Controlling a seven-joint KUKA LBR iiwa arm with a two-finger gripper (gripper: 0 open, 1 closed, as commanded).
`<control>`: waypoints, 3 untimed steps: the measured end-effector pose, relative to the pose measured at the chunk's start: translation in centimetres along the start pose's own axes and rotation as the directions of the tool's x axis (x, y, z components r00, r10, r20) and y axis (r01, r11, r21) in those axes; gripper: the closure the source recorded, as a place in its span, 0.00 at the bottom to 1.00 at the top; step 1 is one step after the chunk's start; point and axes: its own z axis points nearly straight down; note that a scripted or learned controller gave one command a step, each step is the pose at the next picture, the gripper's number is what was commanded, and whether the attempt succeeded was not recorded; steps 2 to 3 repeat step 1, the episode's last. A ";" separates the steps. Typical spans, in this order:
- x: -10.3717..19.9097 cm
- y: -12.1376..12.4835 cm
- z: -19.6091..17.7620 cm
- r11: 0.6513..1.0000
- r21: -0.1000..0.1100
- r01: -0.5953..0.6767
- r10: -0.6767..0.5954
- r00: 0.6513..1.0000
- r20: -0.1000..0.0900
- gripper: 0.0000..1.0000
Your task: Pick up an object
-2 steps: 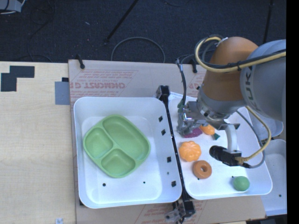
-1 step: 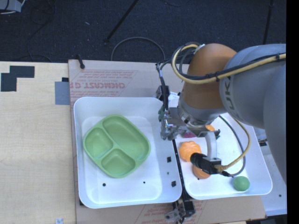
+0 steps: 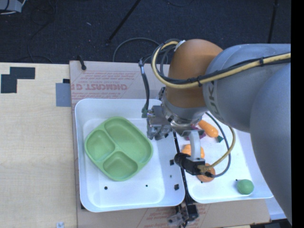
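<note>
My gripper (image 3: 158, 127) hangs under the orange-banded wrist, over the right edge of the left bin (image 3: 90, 194), close to the rim of a green divided plate (image 3: 118, 147). The plate lies flat in that bin. In the right bin (image 3: 228, 198) an orange carrot-shaped piece (image 3: 209, 128) lies beside the wrist, with a bit of pink (image 3: 196, 128) next to it. A second orange piece (image 3: 193, 150) and a third (image 3: 207, 175) lie nearer the front. At the front right sits a green ball (image 3: 245, 186). The arm hides much of the right bin.
Both bins rest on a cardboard sheet (image 3: 99, 86) on the wooden bench (image 3: 33, 151). The wall between the bins (image 3: 183, 184) runs below the gripper. Bare white floor shows in the left bin's front part.
</note>
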 end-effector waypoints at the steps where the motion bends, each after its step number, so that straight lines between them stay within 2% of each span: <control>1: -0.2 0.0 0.0 1.000 0.002 -0.003 0.003 1.000 0.002 0.00; 3: -0.2 0.0 0.0 1.000 0.002 -0.003 0.003 1.000 0.002 0.00</control>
